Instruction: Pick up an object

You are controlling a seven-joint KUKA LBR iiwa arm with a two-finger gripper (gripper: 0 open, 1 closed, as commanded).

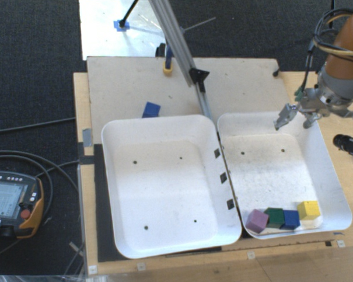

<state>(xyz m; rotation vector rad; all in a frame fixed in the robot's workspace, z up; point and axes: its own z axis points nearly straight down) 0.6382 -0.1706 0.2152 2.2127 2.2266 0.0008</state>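
Observation:
Four small blocks lie in a row at the front of the right bin: a purple block, a green block, a blue block and a yellow block. They touch one another against the bin's front wall. My gripper hangs over the bin's far right corner, well away from the blocks. Its two fingers are spread apart and point down, with nothing between them.
The left bin sits beside the right one. A blue piece lies on the board behind it. A slanted metal pole crosses the back. A teach pendant and its cables rest at the far left.

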